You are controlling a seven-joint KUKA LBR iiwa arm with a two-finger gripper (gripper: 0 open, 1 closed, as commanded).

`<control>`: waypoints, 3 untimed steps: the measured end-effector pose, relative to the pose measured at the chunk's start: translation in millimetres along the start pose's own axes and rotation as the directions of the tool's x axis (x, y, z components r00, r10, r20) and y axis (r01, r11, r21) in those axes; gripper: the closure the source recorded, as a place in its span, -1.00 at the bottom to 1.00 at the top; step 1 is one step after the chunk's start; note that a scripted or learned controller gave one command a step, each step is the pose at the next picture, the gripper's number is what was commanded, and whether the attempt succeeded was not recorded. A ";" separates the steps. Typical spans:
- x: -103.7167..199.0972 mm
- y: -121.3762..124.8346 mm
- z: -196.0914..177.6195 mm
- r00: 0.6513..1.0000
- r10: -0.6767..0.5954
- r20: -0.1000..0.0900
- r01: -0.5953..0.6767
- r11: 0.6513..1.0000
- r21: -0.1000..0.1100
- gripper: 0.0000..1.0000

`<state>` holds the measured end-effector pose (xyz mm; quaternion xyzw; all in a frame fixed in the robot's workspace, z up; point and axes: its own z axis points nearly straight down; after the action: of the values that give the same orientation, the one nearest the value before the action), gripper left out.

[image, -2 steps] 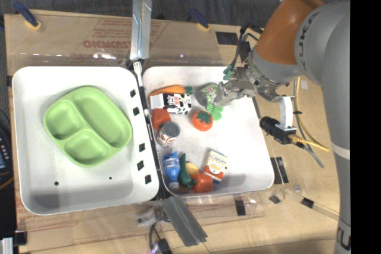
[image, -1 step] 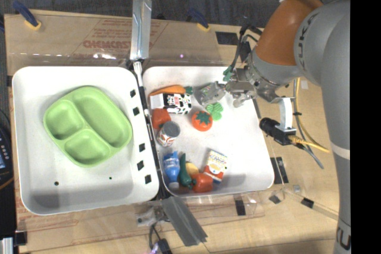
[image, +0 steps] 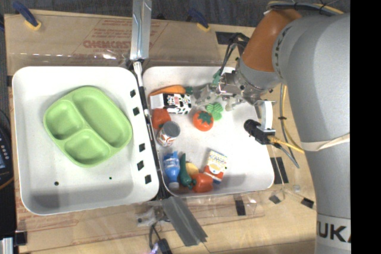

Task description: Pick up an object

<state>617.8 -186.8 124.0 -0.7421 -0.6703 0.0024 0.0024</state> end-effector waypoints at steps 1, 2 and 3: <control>24.8 -23.9 11.9 0.993 0.116 0.000 -0.116 0.993 -0.004 -1.00; 13.7 -47.5 33.1 0.984 0.178 -0.001 -0.178 0.984 -0.001 -1.00; 14.6 -47.7 23.7 0.985 0.174 -0.002 -0.174 0.985 0.002 1.00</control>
<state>571.7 -167.4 100.6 -0.7978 -0.6029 0.0023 0.0036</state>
